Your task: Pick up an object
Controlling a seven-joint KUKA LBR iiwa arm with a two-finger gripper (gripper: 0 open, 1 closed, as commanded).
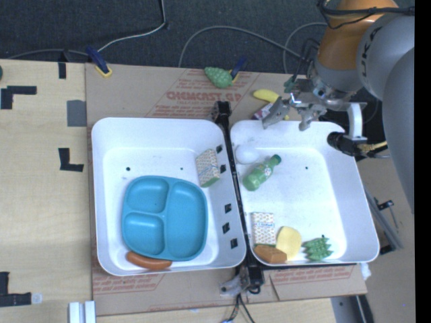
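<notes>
Right bin (350, 200) centre open; green bottle (260, 173) at left wall, items cluster (286, 243) along near edge.

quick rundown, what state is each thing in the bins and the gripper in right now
gripper: open, holding nothing, above right bin's far edge
green bottle: lying on its side, right bin
blue tray: flat, left bin
sausage: lying against the tray's near edge
yellow piece: resting in right bin
</notes>
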